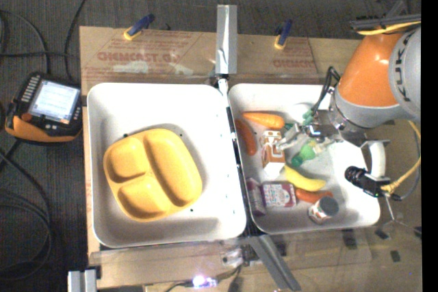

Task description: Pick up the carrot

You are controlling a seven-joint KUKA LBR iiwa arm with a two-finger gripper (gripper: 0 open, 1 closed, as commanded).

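The carrot lies on its side in the far left part of the right bin, its thick end toward the bin's left wall. My gripper hangs low over the middle of that bin, just right of and a little nearer than the carrot. It sits over a green item and beside a small carton. The carrot lies on the bin floor, apart from the gripper.
A slim orange-red item lies by the right bin's left wall. A banana, a purple pouch, a red item and a can crowd the near part. The left bin holds a yellow divided plate.
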